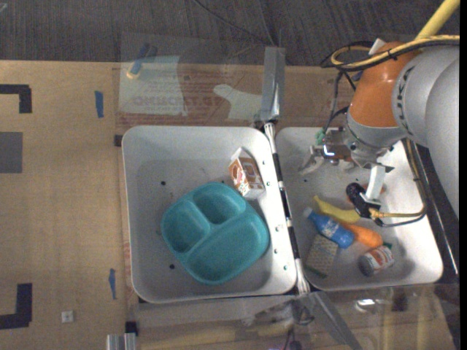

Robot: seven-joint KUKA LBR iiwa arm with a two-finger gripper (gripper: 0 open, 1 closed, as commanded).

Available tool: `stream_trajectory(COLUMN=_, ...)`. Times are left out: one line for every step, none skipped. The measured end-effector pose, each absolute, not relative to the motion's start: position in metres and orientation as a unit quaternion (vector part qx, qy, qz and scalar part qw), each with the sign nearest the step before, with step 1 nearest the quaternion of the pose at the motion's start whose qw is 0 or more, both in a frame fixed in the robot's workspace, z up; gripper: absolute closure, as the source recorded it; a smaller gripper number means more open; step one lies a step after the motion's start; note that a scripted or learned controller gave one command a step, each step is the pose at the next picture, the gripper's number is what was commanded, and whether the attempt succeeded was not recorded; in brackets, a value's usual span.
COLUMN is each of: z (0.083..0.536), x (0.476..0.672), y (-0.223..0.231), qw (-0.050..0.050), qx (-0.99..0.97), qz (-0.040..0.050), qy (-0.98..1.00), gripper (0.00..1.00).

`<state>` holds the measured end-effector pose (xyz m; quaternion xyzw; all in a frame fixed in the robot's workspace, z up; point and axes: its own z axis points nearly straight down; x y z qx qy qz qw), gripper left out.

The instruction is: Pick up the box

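Dark carpet (pixel 109 13) behind; tan desk (pixel 58 217) in front, marked with black tape corners (pixel 20 97) and blue tape bits (pixel 98 104).

Two white bins side by side on desk, touching along a shared middle edge.

Left bin (pixel 142 152):
- Teal plate (pixel 214 232), three compartments, lying flat, right of centre.
- Box (pixel 246 173), small, white and orange-brown, tilted, near the upper right corner, just above the plate and close to the right wall. Well apart from the end effector.

Right bin (pixel 430 261):
- Banana (pixel 337 210), yellow, near centre.
- Blue bottle (pixel 330 228), lying just below the banana.
- Carrot (pixel 363 234), orange, lying right of the bottle, touching or nearly so.
- Can (pixel 376 259), lying on its side, lower right.
- Sponge (pixel 321 254), grey, mesh-like, lower left, just beneath the bottle.

Arm (pixel 430 86), grey with orange band, entering from the right, over the right bin's upper half. End effector (pixel 327 153) above the upper left part of the right bin, beside the divider; fingers blurred and small, open or closed state not discernible. Nothing visibly gripped.

Clear sheet (pixel 190 86) with faint print lying on desk behind the left bin. Cables (pixel 226 20) trailing over carpet. Yellow hose (pixel 438 17) at top right.
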<state>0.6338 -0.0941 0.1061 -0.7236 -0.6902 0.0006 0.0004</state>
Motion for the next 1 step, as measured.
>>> stream_trajectory(z=0.0886, x=0.5888, y=-0.0964, qw=-0.002, qx=-0.702, qz=-0.0032, qy=-0.712, gripper=0.0)
